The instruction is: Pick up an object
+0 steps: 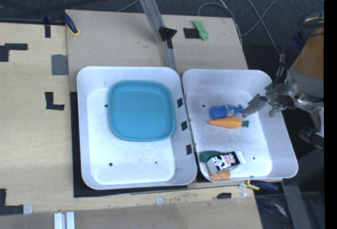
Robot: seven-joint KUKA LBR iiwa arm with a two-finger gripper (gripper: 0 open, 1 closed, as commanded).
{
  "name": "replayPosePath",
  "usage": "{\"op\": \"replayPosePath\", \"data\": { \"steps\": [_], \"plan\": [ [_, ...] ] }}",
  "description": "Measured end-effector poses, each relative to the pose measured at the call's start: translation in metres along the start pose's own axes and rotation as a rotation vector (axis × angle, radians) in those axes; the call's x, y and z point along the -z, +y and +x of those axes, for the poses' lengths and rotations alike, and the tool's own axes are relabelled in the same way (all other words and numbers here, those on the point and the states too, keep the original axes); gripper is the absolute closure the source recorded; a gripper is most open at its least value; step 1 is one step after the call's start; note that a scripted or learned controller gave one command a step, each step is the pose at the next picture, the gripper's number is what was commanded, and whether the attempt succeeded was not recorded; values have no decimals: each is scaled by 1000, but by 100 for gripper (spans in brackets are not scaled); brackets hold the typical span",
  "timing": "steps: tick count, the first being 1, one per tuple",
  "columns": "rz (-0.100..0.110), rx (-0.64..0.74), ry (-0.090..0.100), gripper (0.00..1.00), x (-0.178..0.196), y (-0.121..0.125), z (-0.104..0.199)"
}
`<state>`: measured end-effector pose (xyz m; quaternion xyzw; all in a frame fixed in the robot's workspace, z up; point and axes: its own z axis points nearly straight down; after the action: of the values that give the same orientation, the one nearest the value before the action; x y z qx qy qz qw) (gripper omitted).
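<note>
An orange carrot-shaped toy (226,123) lies near the middle of the right bin (263,162), touching a blue object (223,111) just behind it. The gripper (253,106) (reaching in from the right) hangs just beside them, likely lining up a grasp; its fingers' spacing I cannot tell. The left bin (95,133) holds a teal plate (141,110).

Left bin (89,170) holds a plate (141,110). Right bin (279,162) holds a bottle (221,112) directly behind a carrot (225,123), with a packet (224,161) at the front edge.
</note>
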<state>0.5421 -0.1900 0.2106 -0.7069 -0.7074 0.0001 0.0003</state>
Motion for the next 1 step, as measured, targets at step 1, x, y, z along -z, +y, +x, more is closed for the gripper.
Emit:
{"op": "replayPosePath", "data": {
  "steps": [1],
  "plan": [
    [4, 0, 1, 0, -47, 1, 9]
  ]
}}
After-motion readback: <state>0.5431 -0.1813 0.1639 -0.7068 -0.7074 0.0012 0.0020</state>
